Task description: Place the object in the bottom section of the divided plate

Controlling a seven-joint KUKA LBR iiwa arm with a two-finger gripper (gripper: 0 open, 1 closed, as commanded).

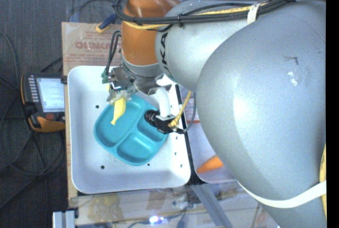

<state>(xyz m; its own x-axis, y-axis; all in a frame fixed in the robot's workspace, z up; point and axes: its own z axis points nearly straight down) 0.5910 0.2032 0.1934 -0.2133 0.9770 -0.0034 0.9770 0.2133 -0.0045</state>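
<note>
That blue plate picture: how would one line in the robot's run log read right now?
claw: over blue divided plate | yellow banana-like object: hanging below claw | plate: in left white bin | placement: not yet done

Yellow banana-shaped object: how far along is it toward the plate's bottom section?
Reaching is done: the gripper hangs over the blue divided plastic plate in the left white bin. In hand: the yellow banana-shaped object dangles from it over the plate's upper-left compartment. Left: carrying it to the bottom section and releasing.
</note>
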